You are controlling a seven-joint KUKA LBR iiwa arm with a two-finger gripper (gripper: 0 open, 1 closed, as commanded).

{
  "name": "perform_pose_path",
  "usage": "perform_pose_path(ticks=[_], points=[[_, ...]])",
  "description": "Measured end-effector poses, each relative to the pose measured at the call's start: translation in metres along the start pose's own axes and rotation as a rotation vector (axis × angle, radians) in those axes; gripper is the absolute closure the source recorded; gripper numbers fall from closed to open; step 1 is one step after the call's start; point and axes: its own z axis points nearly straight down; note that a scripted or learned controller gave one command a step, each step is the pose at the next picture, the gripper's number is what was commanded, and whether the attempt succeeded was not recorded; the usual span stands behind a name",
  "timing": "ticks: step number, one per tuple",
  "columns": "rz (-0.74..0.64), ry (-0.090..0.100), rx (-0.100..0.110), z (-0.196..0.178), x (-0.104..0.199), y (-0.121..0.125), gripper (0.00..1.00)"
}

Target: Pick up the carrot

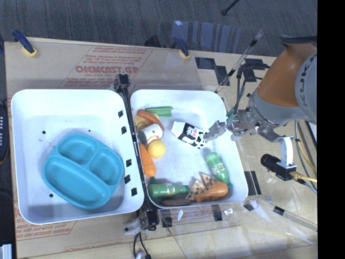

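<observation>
An elongated orange carrot (147,161) lies along the left wall of the right bin (186,97), just below a yellow ball (157,149). A second orange, carrot-like piece (215,189) rests in that bin's front right corner. My gripper (214,130) hangs over the right part of the same bin, close to a black-and-white patterned box (189,134). It is well to the right of the long carrot and above the front-corner piece. I see nothing held in it.
The right bin also holds an upright green bottle (217,166), a lying green bottle (168,189), a cracker-like wedge (198,185), a green piece (159,111) and a small figure (150,124). A blue divided plate (83,169) lies in the left bin (32,99).
</observation>
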Motion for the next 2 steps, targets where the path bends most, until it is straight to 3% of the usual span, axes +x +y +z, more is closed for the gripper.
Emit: perform_pose_path(ticks=[1, 2], points=[[-0.032, -0.001, 0.002, 0.002, 0.041, -0.014, 0.00], [0.091, 0.000, -0.002, 0.128, 0.078, 0.002, 0.00]])
